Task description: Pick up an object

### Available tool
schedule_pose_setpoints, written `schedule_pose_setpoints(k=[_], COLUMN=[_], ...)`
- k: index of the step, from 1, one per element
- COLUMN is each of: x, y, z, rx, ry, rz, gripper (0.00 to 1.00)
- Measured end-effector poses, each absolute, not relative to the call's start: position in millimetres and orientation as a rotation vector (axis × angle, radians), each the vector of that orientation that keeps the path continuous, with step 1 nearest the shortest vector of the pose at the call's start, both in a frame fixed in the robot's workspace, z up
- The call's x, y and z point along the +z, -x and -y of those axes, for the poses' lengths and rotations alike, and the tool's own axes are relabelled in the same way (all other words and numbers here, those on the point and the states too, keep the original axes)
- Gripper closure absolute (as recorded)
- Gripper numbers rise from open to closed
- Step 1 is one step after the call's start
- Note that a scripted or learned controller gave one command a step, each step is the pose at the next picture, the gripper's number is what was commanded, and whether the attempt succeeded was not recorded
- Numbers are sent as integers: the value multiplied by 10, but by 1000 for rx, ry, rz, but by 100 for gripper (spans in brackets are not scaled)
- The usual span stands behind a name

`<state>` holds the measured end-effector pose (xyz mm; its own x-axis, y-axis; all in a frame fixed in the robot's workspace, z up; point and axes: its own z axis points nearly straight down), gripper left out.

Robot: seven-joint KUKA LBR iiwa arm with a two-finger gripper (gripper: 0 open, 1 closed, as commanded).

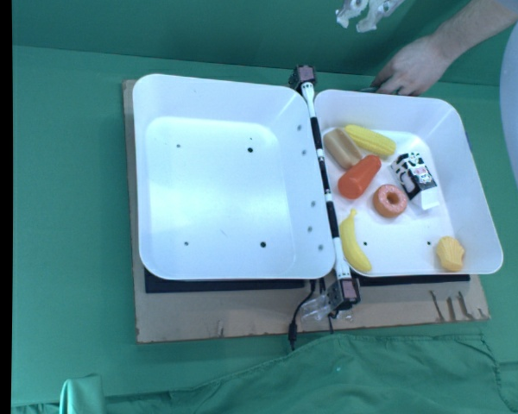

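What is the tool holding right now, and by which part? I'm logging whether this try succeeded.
Nothing is held. The tool hangs high above the right bin's far edge with nothing between its fingers; the toy foods lie in that bin.

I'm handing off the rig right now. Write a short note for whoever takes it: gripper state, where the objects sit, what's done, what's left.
Gripper: high above the far edge of the right bin, holding nothing.
A person's hand rests on the bench just behind that bin.
Right bin holds everything: hot dog bun, corn cob, carrot, donut, milk carton, banana, and a small yellow-orange piece in the near right corner.
Done: nothing picked yet.
Left: descend, grasp one object, lift.
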<state>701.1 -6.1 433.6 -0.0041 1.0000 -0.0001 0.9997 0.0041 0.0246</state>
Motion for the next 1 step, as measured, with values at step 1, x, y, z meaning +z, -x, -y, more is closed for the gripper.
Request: schedule_pose_setpoints(k=[1], x=[3593], y=[-6998], z=[300], rx=[-6], ry=[-2228], rz=[-2216], gripper=[100])
